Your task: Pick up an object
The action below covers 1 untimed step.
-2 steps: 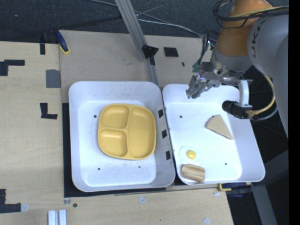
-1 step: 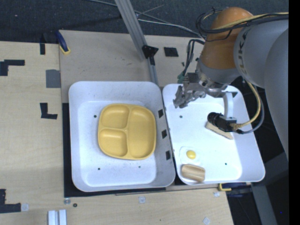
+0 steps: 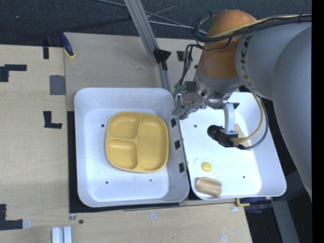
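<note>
Closest to the camera is a tan, roll-shaped piece (image 3: 208,186), lying on its side in the near left corner of the right bin (image 3: 253,171), close against the near rim. I judge it light, stiff and fairly smooth. I would take it across its short width, since lengthwise it looks too long for the gripper. The bin walls crowd it on the near and left sides, so a straight-down approach seems safest.

Just behind it lies a flat toy fried egg (image 3: 205,167), probably too thin to pinch cleanly. The floor to their right is open.

My gripper (image 3: 183,107) hangs over the far left corner of that bin. Whether it is open or closed I cannot tell.

In the left bin (image 3: 91,186) a yellow divided plate (image 3: 136,140) sits mid-floor. It looks rigid and wide, graspable only by its rim.
</note>
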Tool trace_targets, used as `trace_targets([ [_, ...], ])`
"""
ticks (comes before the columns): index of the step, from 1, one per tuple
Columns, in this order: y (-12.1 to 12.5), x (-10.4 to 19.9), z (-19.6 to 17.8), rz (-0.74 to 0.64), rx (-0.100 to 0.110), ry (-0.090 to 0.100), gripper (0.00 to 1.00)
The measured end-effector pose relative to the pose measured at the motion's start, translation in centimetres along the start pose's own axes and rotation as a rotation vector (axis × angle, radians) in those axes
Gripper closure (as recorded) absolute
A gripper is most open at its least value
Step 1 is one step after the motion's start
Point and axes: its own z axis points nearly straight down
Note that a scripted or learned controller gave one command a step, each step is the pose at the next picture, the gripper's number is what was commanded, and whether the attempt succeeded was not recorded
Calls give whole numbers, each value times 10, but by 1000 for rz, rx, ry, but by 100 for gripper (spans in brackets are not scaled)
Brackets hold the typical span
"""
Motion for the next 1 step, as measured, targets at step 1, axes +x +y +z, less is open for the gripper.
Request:
trace_targets([
  [1, -21, 54, -7, -2, 1, 1, 100],
])
